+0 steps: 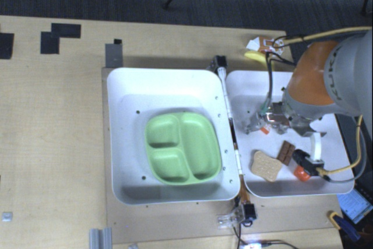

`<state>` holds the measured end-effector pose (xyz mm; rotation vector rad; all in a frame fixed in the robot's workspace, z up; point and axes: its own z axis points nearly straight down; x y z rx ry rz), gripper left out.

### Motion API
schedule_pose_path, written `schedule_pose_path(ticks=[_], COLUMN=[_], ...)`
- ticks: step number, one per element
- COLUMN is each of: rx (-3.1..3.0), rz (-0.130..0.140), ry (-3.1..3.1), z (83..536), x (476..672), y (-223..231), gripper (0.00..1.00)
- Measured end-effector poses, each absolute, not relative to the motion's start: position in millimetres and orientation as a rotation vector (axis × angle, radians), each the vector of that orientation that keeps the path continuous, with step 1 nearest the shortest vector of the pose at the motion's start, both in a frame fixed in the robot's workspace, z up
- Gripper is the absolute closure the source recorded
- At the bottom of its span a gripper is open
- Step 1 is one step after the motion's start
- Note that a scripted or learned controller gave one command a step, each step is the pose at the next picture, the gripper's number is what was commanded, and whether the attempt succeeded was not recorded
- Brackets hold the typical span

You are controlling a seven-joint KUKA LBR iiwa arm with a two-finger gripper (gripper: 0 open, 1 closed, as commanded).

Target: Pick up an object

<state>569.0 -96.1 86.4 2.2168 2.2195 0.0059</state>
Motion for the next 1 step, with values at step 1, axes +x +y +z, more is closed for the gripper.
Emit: schedule_pose_path(ticks=[1], rx=[2.212], rz=[0.012], ry=[2.219], z=[98.2], x=[571.0], y=[-95.6], gripper=[1.00])
